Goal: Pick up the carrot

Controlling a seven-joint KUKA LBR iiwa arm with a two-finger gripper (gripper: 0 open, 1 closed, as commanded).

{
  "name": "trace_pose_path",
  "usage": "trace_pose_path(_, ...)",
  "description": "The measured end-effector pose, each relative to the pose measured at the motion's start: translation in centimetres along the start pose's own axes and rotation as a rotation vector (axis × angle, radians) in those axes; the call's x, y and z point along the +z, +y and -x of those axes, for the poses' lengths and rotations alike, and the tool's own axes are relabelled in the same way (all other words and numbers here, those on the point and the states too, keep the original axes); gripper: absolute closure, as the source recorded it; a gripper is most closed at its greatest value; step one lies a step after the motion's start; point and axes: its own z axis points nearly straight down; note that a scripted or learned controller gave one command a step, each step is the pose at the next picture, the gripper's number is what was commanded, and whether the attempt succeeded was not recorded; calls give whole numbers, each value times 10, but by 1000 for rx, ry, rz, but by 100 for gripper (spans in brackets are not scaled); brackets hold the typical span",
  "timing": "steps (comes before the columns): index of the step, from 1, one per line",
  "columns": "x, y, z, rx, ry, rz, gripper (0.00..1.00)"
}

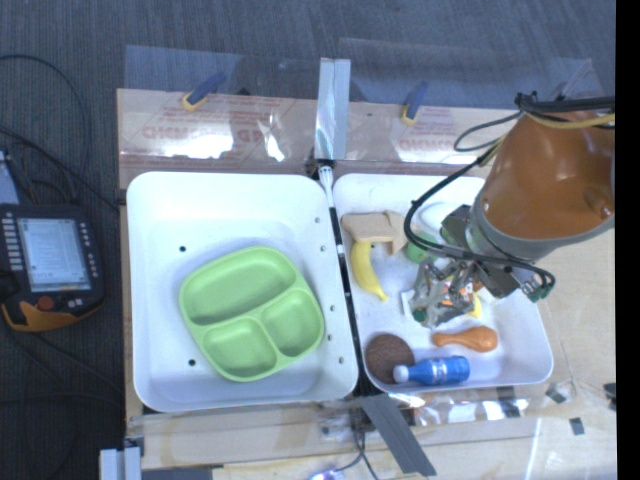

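The carrot (467,339) is a small orange piece with a rounded right end. It lies flat near the front of the right bin (530,363). My gripper (441,300) hangs over the middle of that bin, just behind and a little left of the carrot. The carrot rests on the bin floor, apart from the gripper. The orange band of the arm (550,173) covers the bin's back right part.
The right bin also holds a yellow banana (367,271), a tan block (371,226), a brown round item (388,351) and a blue bottle (432,371) right in front of the carrot. A green divided plate (252,311) lies in the left bin (160,208).
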Motion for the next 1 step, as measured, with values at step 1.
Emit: trace_pose_path(1,-67,-37,-21,-938,-2,0,100)
